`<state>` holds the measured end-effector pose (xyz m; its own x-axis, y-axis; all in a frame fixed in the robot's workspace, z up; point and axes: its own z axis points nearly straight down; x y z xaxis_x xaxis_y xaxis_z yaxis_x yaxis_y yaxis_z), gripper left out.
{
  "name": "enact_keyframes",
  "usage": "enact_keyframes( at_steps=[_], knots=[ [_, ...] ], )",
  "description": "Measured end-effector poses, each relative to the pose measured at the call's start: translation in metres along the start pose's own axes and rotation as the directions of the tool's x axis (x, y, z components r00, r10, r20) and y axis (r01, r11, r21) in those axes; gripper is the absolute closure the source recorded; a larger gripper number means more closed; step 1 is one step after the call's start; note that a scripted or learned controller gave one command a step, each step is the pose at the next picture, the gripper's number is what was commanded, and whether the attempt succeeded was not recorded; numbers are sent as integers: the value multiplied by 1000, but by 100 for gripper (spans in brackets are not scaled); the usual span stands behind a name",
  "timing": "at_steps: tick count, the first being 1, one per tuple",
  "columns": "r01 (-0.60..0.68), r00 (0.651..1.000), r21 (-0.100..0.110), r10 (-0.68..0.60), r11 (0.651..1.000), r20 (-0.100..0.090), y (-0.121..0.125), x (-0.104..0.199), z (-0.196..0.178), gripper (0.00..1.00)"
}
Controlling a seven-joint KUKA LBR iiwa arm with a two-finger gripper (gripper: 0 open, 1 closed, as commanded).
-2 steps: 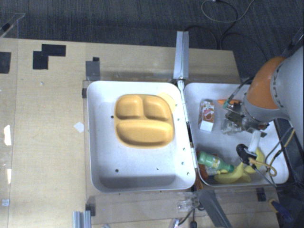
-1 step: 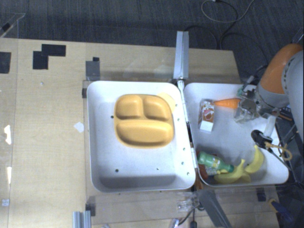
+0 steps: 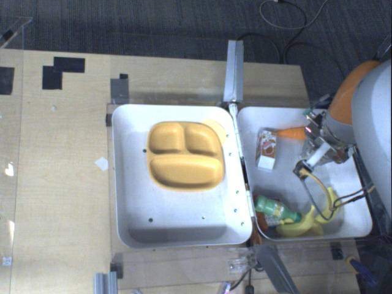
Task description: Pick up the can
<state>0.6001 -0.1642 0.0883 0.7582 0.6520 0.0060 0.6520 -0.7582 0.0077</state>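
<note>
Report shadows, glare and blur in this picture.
Camera view: a soft shadow lies along the near wall of the left shallow white bin; pale glare spots the clear plastic sheet at the left edge; the grey robot arm looks blurred.

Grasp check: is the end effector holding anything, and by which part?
Cannot tell. The end effector sits at the tip of the orange carrot, but no hold shows. The can lies apart from it in the right bin.
</note>
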Motion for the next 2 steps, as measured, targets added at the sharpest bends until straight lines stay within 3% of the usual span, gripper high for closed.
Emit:
enact_keyframes(
  at_steps=[1, 2],
  knots=[
    [-71, 997, 12, 71, 997, 9, 27, 58, 0, 100],
    [-61, 998, 9, 61, 998, 6, 27, 62, -12, 100]
  ],
)
